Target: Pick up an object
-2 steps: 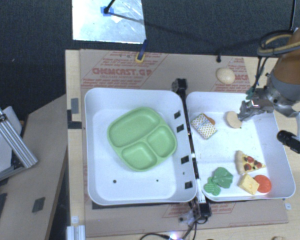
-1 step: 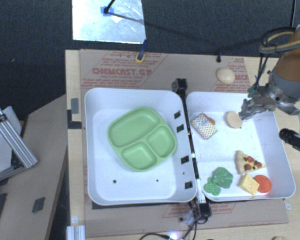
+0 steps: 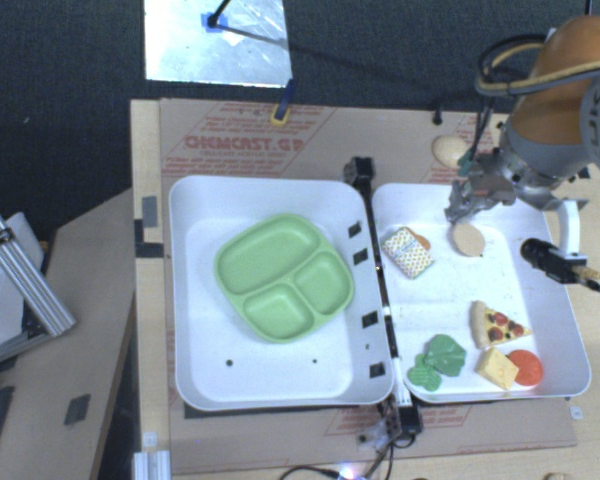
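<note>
Upper right, the gripper (image 3: 467, 211) hangs just above a tan disc (image 3: 468, 239); I cannot tell its fingers' state. The flat disc may slip free.

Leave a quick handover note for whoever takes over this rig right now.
Gripper: low over the right bin's far end, just above a tan oval piece; a grasp cannot be confirmed.
Same bin: patterned block, pizza slice, cheese wedge, tomato slice, green leafy pieces.
Left bin: green divided plate.
Done: nothing visibly lifted.
Left: close on one object and raise it.
</note>
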You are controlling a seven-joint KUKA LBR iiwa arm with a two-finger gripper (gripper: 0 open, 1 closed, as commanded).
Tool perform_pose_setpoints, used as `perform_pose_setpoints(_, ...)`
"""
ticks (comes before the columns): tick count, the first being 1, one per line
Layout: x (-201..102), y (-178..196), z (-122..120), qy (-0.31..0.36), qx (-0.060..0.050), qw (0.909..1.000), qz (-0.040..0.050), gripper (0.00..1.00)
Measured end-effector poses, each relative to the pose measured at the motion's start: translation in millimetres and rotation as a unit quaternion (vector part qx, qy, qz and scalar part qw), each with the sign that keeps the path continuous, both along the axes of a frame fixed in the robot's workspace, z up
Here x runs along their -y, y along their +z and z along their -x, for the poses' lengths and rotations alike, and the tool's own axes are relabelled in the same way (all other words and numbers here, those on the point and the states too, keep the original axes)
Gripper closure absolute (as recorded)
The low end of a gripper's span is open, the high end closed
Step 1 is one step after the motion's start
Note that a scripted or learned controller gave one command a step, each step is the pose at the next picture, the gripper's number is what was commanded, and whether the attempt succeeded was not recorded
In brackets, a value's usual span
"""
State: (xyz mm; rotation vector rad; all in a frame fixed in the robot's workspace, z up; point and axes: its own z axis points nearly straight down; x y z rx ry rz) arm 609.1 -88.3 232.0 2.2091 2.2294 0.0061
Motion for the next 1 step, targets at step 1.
perform_pose_setpoints(1,-46.4,-8.9,-4.8,-0.001,-0.001,1.0,0.0004,1.0)
